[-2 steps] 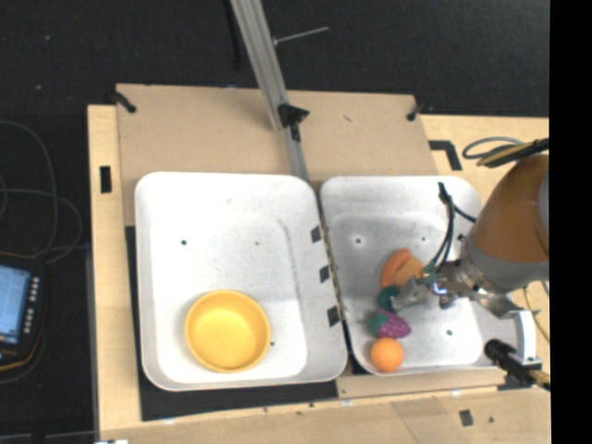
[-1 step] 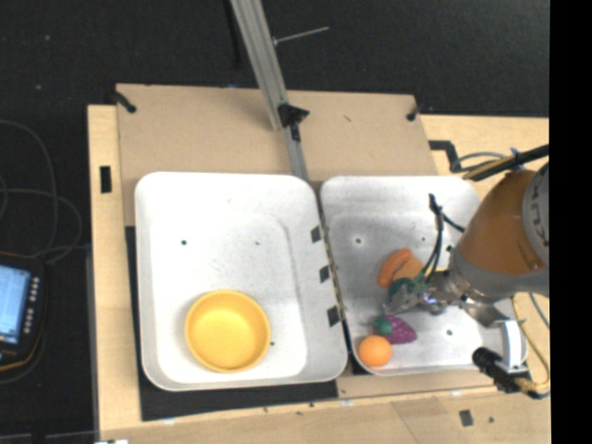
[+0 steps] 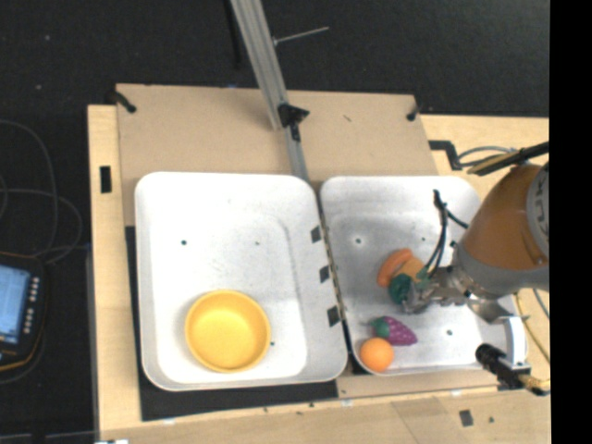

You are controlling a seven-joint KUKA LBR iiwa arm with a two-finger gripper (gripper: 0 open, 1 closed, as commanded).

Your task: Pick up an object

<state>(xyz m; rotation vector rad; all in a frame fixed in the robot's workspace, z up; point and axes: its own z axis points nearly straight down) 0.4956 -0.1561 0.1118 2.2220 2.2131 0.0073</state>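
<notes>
Right, looking down on the desk (image 3: pixel 231 137): pale wood top w/ a brown board laid over it, 2 shallow white bins side by side on that. Dark floor all around, cables trailing at left, a handheld screen unit (image 3: pixel 17 313) glowing at the left edge. A grey metal rail (image 3: pixel 264 49) slants in from the top toward the gap between the bins. Left bin (image 3: pixel 222 220) has a yellow bowl (image 3: pixel 228 330) near its front. Right bin (image 3: pixel 388 211) has an orange-and-green toy (image 3: pixel 400 271) mid-bin, a purple grape toy (image 3: pixel 395 330) & an orange ball (image 3: pixel 376 353) by the front wall. Arm's in from the right, tool (image 3: pixel 421 294) low, just beside the orange-and-green toy; can't tell if it's spread or closed.
</notes>
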